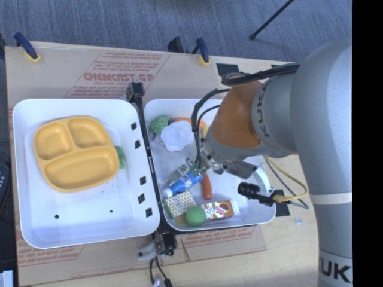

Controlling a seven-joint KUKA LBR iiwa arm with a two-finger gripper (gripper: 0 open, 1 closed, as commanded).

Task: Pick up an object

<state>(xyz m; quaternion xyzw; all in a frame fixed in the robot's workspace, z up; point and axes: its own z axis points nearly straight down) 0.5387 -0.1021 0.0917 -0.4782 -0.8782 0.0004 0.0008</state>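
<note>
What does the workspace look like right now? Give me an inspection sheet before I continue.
Surface: cardboard-covered bench bearing two white bins, left bin and right bin.
Job's things: right bin holds blue tube, orange carrot-like piece, green ball, snack packet, patterned packet, white cup, green broccoli-like toy.
Clutter: yellow divided tray in left bin.
Grippers: tool low over the blue tube.
Cables: black cable on the arm; yellow wire.
Surroundings: blue clamps, grey carpet.

Yellow tray [75, 153], white bins [36, 220], green ball [195, 216], blue-and-white tube [183, 185], orange-red sausage [207, 188], checkered packet [178, 203].
</note>
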